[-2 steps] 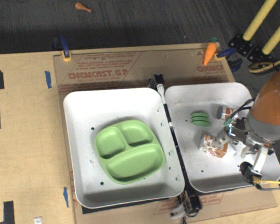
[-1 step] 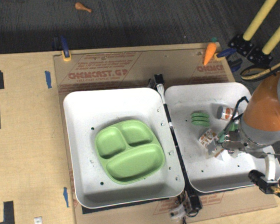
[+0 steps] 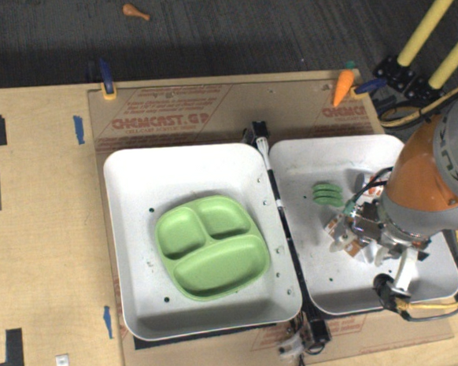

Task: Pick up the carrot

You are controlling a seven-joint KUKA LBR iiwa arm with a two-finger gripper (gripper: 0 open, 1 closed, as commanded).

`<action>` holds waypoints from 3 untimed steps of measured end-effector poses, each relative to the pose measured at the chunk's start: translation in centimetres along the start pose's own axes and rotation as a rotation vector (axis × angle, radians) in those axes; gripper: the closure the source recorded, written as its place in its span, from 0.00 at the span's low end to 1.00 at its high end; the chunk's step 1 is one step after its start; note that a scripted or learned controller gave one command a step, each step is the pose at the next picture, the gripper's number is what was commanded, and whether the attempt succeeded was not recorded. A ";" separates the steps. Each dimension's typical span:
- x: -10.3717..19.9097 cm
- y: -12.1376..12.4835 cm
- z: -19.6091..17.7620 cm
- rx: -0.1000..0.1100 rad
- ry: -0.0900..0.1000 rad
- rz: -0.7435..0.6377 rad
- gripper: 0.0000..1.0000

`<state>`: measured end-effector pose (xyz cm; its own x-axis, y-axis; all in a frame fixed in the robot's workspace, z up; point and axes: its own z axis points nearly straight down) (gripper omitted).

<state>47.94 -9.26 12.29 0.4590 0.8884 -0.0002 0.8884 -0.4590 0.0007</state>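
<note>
Orange and small, the carrot [image 3: 343, 86] lies outside both bins, on the cardboard sheet [image 3: 160, 112] behind the right bin's far right corner, its green top pointing away from the bins; a blue clip [image 3: 369, 87] sits just beside it on its right, and black cable and yellow tubes [image 3: 431, 20] lie further right. Another small orange bit [image 3: 135, 12] rests on the dark floor well beyond the bench, up at the far left. The right bin [image 3: 316, 290] holds a green ribbed object [image 3: 326, 193] near its middle; just beside that, to the right, hangs the gripper [image 3: 350, 232], well apart from the carrot and low inside the bin; I cannot tell from this slant how it is set, as wires and metal parts crowd it, and nothing orange shows in it. The arm [image 3: 427, 186], grey with its orange band, comes in over the bin's right wall. The left bin [image 3: 130, 225] holds a green divided plate [image 3: 213, 247] with three compartments, lying flat at its middle. Blue tape marks [image 3: 79, 128] and a blue clamp [image 3: 107, 76] sit along the sheet's left side.
</note>
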 end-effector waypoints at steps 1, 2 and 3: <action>-9.6 5.1 2.7 0.005 0.009 -0.186 0.00; -2.8 1.4 0.8 0.004 0.001 0.037 0.00; -2.8 1.4 -0.2 0.003 0.001 0.035 1.00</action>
